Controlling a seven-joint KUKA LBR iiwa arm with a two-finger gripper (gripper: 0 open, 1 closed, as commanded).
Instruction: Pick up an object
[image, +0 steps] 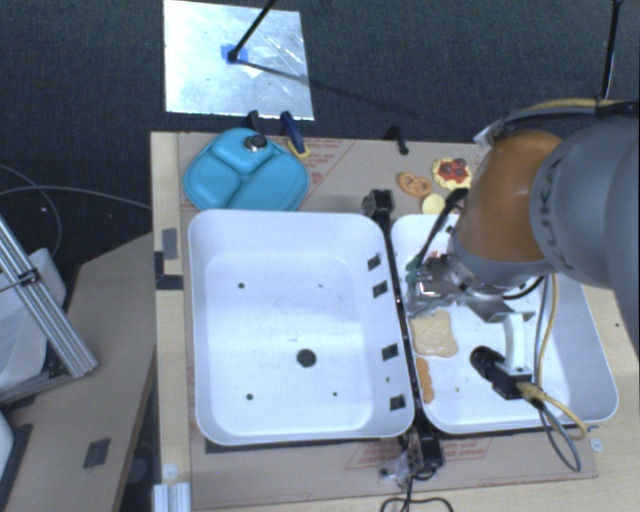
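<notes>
Grey arm with orange band (520, 200) reaches over right white bin (590, 380). Gripper (432, 285) sits low near bin's left wall; finger state cannot be told. Tan toast-shaped flat piece (436, 334) lies just beneath, small orange piece (424, 380) nearer.

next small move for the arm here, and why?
Probably a short drop straight down onto the tan toast-shaped piece. The hand sits over the right bin, just above that piece, which lies flat near the divider with a small orange item below it. Nothing shows between its fingers, so no grasp yet.
</notes>
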